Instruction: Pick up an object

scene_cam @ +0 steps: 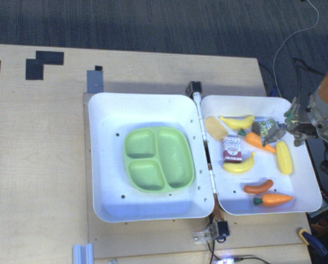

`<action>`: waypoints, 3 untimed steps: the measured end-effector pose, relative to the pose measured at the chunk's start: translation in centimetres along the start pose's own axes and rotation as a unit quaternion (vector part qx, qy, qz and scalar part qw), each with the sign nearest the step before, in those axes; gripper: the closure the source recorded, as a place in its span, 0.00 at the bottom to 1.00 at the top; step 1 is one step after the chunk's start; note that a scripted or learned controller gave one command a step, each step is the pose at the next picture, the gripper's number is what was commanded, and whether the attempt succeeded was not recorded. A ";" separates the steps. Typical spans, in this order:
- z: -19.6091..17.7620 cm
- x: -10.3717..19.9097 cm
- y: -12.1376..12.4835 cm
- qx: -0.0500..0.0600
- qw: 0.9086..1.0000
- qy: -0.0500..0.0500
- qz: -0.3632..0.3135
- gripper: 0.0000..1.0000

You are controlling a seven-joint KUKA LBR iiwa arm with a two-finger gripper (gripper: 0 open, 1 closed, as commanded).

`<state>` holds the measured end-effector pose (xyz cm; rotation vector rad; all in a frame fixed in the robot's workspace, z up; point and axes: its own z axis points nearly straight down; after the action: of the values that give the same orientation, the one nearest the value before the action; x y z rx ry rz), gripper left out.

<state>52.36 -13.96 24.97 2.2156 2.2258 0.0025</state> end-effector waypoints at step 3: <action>14.9 2.4 -3.3 -0.005 1.000 -0.001 0.000 1.00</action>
<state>49.08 -11.57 10.06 2.2101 2.2200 0.0121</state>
